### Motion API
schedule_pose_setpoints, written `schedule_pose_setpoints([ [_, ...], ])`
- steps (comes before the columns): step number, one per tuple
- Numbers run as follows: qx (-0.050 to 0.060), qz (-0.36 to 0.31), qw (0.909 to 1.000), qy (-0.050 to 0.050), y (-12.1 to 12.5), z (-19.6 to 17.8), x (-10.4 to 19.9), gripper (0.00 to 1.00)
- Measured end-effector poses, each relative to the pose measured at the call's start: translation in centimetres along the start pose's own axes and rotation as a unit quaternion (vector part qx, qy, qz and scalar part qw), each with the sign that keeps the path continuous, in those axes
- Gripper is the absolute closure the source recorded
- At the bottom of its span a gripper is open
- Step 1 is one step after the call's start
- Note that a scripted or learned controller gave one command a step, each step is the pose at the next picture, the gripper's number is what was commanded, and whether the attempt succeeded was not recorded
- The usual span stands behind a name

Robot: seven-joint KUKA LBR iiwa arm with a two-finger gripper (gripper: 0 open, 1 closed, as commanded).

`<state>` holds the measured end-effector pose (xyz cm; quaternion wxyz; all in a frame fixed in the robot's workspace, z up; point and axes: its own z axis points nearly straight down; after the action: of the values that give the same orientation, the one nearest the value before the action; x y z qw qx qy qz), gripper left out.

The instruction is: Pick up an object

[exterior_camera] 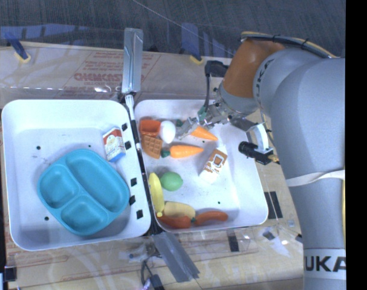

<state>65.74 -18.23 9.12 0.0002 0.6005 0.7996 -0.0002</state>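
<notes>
Small orange carrot piece (203,133) lies at the right bin's (251,192) 12 o'clock, touching the gripper (202,116); finger state cannot be told. Larger carrot (185,151) at its 7 o'clock; egg (167,131) at 9.

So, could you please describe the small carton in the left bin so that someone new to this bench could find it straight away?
Start at the left bin, the one holding the big blue divided tray. Just past that tray's upper right corner, close to the wall shared with the other bin, sits the small carton. It is white and blue with a red and orange picture on its face, much smaller than the tray.
</notes>
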Motion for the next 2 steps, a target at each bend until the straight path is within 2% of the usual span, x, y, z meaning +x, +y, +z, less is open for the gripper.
schedule_pose_setpoints([
  [1,-0.001,0.036,0.9993,-0.001,-0.1,-4.4,-0.4,0.00],
  [2,0.002,0.013,0.9999,0.002,-0.3,0.1,-0.6,0.00],
])
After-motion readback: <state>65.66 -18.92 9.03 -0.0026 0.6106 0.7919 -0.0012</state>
